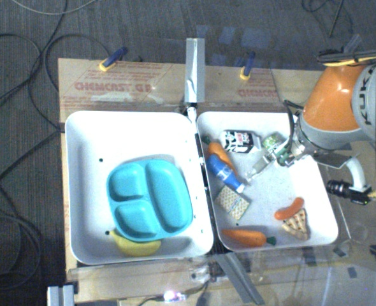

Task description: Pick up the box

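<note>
A small flat box (232,202) with a checkered pattern lies in the right bin (322,196), near its left wall and below the blue bottle (225,173). My gripper (259,166) hangs low over the middle of the right bin, reaching in from the right. Its tip is just right of the bottle's cap and up and to the right of the box, apart from it. Nothing is visibly held.
The right bin also has a black-and-white carton (239,141), an orange item (218,153), a carrot (244,236), a sausage (289,208) and a waffle-like wedge (296,224). The left bin (86,139) holds a blue divided plate (150,198) over a banana (137,246).
</note>
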Available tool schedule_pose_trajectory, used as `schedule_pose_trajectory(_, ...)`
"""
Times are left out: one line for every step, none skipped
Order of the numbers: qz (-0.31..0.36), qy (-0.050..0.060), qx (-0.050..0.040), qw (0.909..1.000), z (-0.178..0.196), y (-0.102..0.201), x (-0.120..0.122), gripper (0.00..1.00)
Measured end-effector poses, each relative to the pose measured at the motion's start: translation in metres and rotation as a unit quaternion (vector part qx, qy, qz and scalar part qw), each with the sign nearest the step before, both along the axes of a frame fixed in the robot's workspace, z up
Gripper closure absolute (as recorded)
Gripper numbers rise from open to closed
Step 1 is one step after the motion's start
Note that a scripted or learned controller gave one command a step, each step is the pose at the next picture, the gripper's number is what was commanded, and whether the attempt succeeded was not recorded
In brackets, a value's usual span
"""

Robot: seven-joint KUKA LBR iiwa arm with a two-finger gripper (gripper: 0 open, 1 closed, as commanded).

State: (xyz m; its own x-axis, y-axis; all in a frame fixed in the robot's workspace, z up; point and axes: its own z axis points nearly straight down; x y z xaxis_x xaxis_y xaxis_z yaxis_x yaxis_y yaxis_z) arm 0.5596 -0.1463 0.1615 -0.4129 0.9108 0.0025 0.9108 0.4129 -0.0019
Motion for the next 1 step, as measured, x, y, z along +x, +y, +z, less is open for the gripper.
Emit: schedule_pose_trajectory(0.038, -0.006, -0.0021, 0.9993, -0.0589, 0.0435, -0.0071, 0.00)
